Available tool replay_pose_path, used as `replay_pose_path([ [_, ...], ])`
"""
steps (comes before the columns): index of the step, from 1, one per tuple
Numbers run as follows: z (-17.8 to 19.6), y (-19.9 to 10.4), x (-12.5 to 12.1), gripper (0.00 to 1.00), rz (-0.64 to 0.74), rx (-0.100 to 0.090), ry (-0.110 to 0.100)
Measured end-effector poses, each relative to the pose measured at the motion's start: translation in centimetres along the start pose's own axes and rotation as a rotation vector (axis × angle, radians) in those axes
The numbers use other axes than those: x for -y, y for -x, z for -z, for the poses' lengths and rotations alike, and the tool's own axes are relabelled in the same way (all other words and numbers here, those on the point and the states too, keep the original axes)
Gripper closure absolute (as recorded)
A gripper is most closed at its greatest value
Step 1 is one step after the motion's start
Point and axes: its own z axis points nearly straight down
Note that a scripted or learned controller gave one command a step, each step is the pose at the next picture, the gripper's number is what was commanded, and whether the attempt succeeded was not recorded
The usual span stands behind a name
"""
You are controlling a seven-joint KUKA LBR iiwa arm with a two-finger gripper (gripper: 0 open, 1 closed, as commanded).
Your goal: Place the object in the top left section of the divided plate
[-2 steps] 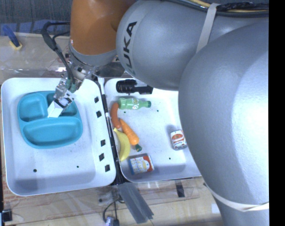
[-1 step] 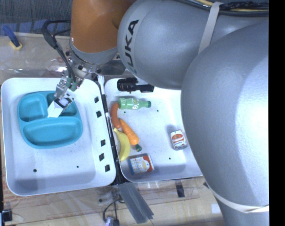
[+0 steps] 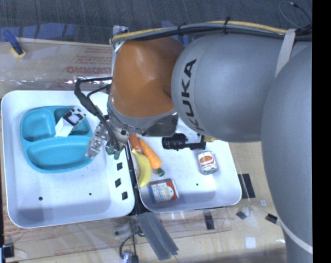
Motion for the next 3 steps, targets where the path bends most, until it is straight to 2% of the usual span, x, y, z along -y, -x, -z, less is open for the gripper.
replay_pose_path([
  [1, -3.0, 6.0, -2.7, 1.0, 0.098, 0.001, 0.001],
  [3, -1.5, 6.0, -2.8, 1.0, 0.107, -0.001, -0.003],
])
